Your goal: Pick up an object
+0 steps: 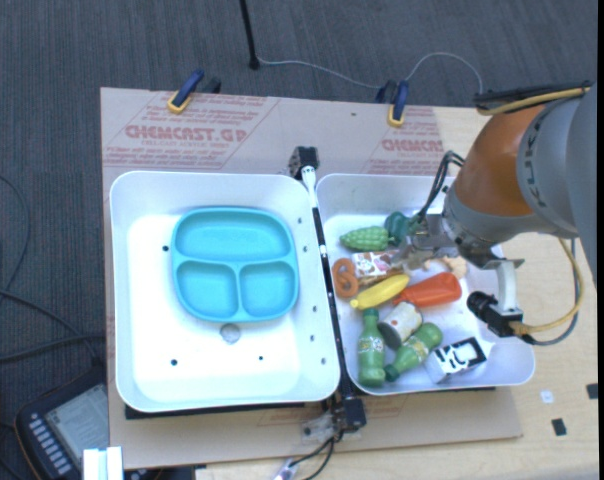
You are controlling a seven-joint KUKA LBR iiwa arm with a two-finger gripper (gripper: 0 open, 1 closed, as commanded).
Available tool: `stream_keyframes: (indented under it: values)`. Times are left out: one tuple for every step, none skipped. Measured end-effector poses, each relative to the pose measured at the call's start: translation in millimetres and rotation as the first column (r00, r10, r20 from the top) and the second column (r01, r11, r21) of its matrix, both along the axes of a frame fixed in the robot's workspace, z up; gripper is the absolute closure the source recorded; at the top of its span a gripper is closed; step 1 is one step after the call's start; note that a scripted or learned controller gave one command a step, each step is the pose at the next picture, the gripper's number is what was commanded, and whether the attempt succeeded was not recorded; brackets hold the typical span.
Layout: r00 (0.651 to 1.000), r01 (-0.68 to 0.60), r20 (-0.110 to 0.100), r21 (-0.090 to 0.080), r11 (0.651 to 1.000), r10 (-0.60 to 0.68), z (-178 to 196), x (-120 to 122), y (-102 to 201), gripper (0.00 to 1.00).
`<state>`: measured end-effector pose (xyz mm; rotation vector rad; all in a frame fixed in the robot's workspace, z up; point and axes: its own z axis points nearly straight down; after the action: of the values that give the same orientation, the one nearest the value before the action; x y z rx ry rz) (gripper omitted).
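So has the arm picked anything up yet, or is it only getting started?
Done: the gripper is down in the right bin, among the toys near the banana. In hand: nothing I can confirm. Left: grasping and lifting one.

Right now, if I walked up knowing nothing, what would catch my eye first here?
Probably the bright blue divided plate lying alone in the left bin. Next, the heap of toy food in the right bin, with a yellow banana near its middle, and the grey and orange arm reaching over it from the right.
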<state>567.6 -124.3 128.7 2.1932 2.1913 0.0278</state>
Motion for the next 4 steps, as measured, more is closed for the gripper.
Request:
stream_keyframes:
  values:
    - [1.0, 0.0, -0.002, 0.001, 1.0, 0.0, -0.7, -0.5, 0.2, 0.0]
    - [1.0, 0.0, -0.029, 0.012, 1.0, 0.001, -23.9, -29.6, 14.6, 0.0]
    - [1.0, 0.0, -0.031, 0.012, 1.0, 0.0, -14.9, -29.9, 14.9, 1.0]
    - [0.999, -0.002, -0.04, 0.015, 1.0, 0.002, 123.7, -7.2, 59.5, 1.0]
